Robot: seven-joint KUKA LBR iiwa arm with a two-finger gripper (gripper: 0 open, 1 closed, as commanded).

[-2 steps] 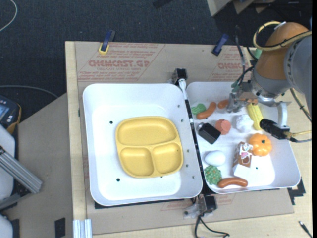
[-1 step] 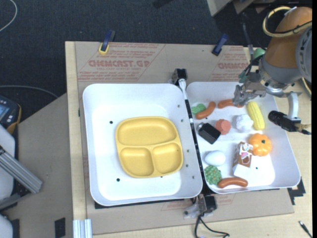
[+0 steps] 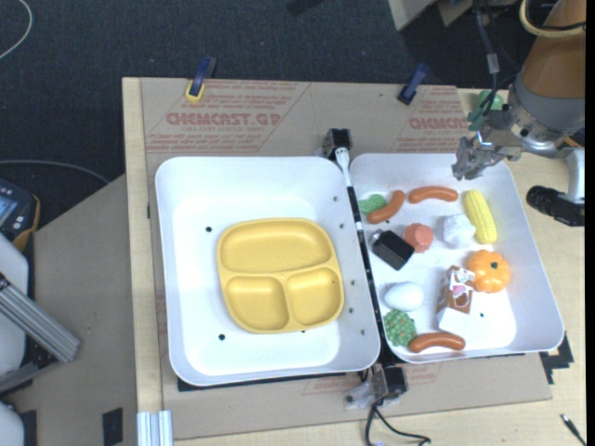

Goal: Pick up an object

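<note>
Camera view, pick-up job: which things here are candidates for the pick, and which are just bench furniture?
Belongs to the job:
gripper, above the right bin's far edge
corn cob
two sausages
orange pumpkin
white egg
black block
broccoli

Just lying about:
yellow divided plate in the left bin
right bin
two clamps
</note>
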